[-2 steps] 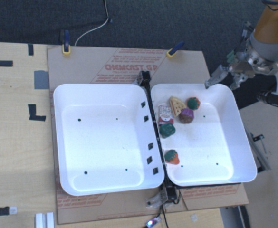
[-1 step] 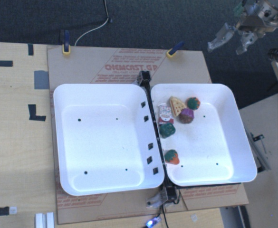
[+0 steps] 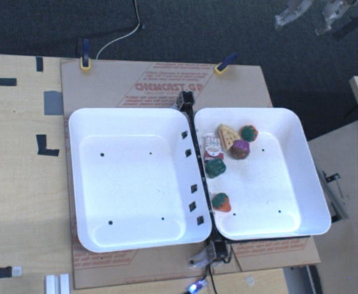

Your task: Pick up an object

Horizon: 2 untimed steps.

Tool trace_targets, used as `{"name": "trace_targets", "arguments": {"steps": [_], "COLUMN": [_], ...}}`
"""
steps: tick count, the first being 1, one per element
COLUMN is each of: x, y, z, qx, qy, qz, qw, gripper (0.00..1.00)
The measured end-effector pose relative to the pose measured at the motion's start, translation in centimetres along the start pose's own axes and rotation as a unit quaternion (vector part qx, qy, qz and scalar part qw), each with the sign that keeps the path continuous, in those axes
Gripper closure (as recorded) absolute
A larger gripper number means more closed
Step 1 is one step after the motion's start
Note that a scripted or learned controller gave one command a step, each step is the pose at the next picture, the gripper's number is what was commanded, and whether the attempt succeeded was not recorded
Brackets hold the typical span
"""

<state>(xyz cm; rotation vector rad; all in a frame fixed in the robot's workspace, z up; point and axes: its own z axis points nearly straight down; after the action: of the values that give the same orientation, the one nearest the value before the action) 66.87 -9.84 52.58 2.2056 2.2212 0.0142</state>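
Up in the top right corner sits the gripper (image 3: 310, 12), high over the dark floor and well clear of both bins, its two pale fingers (image 3: 289, 14) spread apart with nothing between them.

Now sweeping across from the left. First comes the light wooden bench (image 3: 19, 182), with dark tape marks scattered over it. Next, a brown cardboard sheet (image 3: 160, 84) with red printing lies under the bins, pinned at its far edge by two clamps, one yellow and blue (image 3: 84, 59) on the left, another (image 3: 225, 62) further right. A white cable (image 3: 114, 41) curls away behind them.

On to the left bin (image 3: 81, 127), shallow and white, touching its neighbour along a seam of black clips (image 3: 194, 170).

Across that seam is the right bin (image 3: 301, 164), and all the objects are here, crowded toward its left side. Just beside the divider lies a small red-and-white packet (image 3: 212, 144), with a dark green lump (image 3: 215, 168) just below it. Further down, alone near the divider, is a piece that is green on top and orange-red beneath (image 3: 221, 202). Back at the far end, a tan wedge (image 3: 227, 136) leans by the packet, a purple piece (image 3: 240, 149) is touching its right side, and a green and red ball (image 3: 248, 133) sits just beyond.
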Motion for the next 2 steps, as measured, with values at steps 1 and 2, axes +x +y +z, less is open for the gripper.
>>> {"name": "trace_targets", "arguments": {"steps": [1, 2], "x": [7.9, 15.7], "y": [-2.1, 0.2], "z": [-1.0, -0.8], "qx": [0.007, 0.007], "qy": [0.001, 0.001], "qz": [0.000, -0.001], "qw": [1.0000, 1.0000], "gripper": [0.00, 0.00]}}
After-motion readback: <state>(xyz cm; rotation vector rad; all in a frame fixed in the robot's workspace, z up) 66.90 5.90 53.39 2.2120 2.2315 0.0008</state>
